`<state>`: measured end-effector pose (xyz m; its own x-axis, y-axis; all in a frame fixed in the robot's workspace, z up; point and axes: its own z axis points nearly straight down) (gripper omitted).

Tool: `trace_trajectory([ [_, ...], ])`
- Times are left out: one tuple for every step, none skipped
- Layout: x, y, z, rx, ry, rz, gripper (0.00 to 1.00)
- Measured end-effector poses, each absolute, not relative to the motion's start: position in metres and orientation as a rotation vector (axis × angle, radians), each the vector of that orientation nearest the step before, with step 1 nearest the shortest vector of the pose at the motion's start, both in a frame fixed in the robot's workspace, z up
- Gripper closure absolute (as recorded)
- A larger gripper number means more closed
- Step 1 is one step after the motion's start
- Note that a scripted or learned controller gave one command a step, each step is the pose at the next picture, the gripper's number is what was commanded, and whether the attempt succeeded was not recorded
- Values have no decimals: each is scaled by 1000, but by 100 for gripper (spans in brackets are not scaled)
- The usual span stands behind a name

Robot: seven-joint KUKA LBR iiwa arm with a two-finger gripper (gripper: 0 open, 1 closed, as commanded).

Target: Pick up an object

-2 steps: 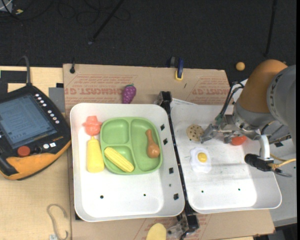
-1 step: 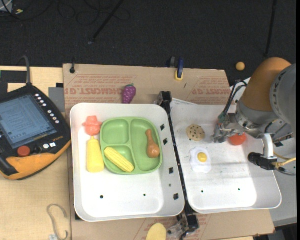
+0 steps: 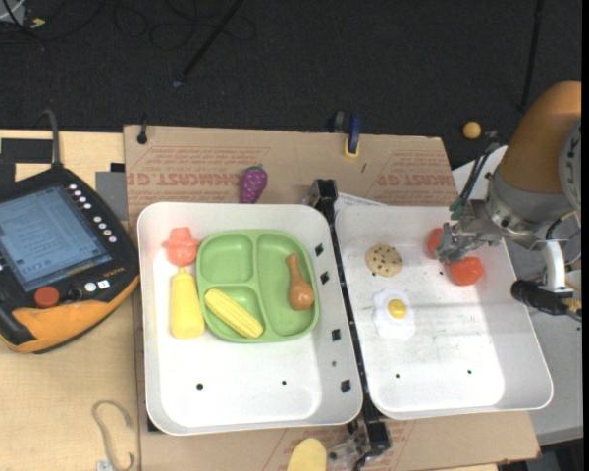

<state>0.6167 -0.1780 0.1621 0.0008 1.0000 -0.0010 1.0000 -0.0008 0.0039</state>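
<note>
Camera view, looking down at slant: grey arm w/ orange band (image 3: 550,135) is reaching in from the right, wrist sitting over the upper right part of the right white bin (image 3: 501,381). Two-finger gripper (image 3: 458,248) is hanging low among two red rounded toy pieces: one small red piece (image 3: 436,240) just left of the fingers, one larger red-orange piece (image 3: 466,270) just below them. Jaw state: cannot tell, fingertips are blurring into the red pieces, so no call on whether anything is sitting between them. Also lying in the right bin: round tan cookie w/ dark chips (image 3: 383,259) left of the gripper, and white fried-egg toy w/ yellow yolk (image 3: 396,313) below the cookie, the two near but apart. Left white bin (image 3: 236,400) is holding a green three-compartment plastic tray (image 3: 258,248); yellow corn cob (image 3: 235,313) is lying tilted in the lower left compartment, brown drumstick (image 3: 298,283) in the right compartment. Yellow bottle-shaped toy (image 3: 185,305) is lying just left of the tray, pink-red toy (image 3: 180,247) above it. Outside bins: purple grape bunch (image 3: 252,183) on cardboard behind left bin, orange-and-black teach pendant w/ screen (image 3: 44,253) on bench at far left, yellow rounded object (image 3: 307,454) at bottom edge.
</note>
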Motion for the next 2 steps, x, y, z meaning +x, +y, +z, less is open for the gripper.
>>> trace_trajectory([
  [610,-172,215,2219,2220,4,100],
  [610,-174,228,2221,2222,1,100],
])
